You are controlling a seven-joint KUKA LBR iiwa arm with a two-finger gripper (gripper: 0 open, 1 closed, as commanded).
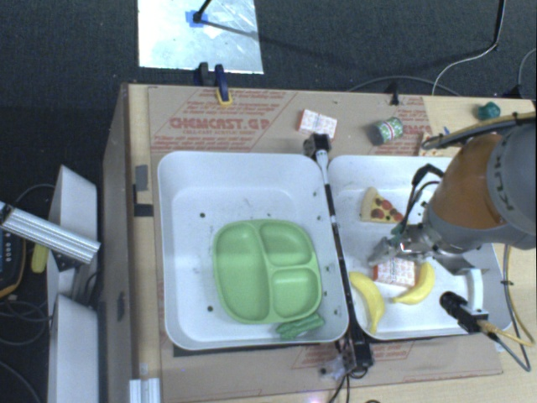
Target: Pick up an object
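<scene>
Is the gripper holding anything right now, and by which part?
Cannot be told. The gripper sits low in the right bin just above a small red-and-white packet, but no hold on it is visible.

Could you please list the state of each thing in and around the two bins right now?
Green divided plate: flat in the left bin.
Pizza slice: flat in the right bin.
Two bananas: lying at the right bin's front.
Small packet: under the gripper.
Green can: on its side on the bench.
</scene>
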